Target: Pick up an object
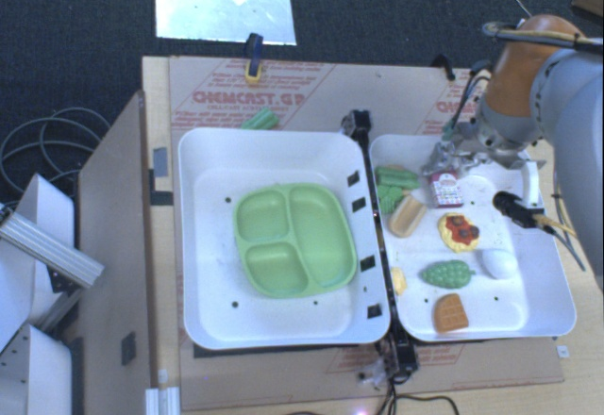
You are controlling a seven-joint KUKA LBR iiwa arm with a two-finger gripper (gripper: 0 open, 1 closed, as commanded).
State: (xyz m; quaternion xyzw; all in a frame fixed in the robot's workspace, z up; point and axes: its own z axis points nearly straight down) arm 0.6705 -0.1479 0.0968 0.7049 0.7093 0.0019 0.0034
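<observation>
worktop (283,92): we see a pale board with red lettering, carrying two white bins side by side.
left bin (203,243): it holds one thing, the green plate.
green stick (260,119): it lies on the worktop just behind the left bin's far rim.
green plate (294,240): it has three compartments and lies flat near the middle of the left bin, turned a little askew.
right bin (538,305): it holds the small toy foods, and the arm reaches over its far side.
green leafy toy (396,178): it sits in the far left corner of the right bin.
yellow scrap (398,281): we find it against the right bin's left wall, towards the near side.
bread roll (408,214): tan and tilted, it lies just in front of the green leafy toy.
red-and-white packet (445,189): it lies directly below the claw; we cannot tell whether they touch.
green bumpy toy (445,273): it lies on its side near the bin's middle.
claw (451,161): it hangs over the far part of the right bin; we cannot tell whether it is released or clenched.
orange wafer (451,312): it lies near the front wall.
yellow disc (460,231): red-topped, it sits between the packet and the green bumpy toy.
white egg (497,263): it lies just right of the yellow disc.
arm (557,92): grey with an orange band, it comes in from the right.
</observation>
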